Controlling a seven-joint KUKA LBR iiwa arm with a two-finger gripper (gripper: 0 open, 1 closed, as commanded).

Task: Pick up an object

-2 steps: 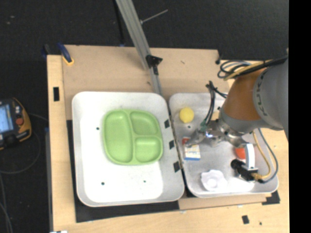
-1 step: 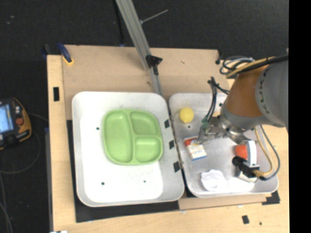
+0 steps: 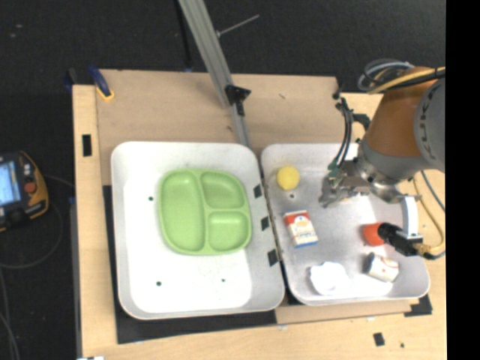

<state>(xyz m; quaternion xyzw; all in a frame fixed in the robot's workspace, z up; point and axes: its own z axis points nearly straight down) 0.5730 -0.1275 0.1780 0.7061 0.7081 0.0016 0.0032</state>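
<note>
- Right bin: a shallow white tray on the bench's right half; it carries the loose objects from which one is to be picked.
- Gripper: hangs over the right bin's upper middle, on the grey arm with its orange band, which reaches in from the right. The claw is small and dark against the tray; whether it is open or closed cannot be told, and nothing is visibly held.
- Yellow ball: near the right bin's top-left corner, to the gripper's left and apart from it. It is probably the nearest candidate for the pick.
- Small carton: white with red and blue print, lying flat near the bin's left edge, below the ball.
- White crumpled item: against the bin's bottom edge; its kind is unclear.
- Orange-red object: toward the bin's right edge, touching a dark part beside it.
- Small white-and-red object: near the bottom-right corner.
- Left bin: holds a green divided plate at its centre, three compartments facing up; likely the place for whatever is lifted, though the task names only the pick.
- Stage, as judged: approach; no object is raised off the tray floor.
</note>
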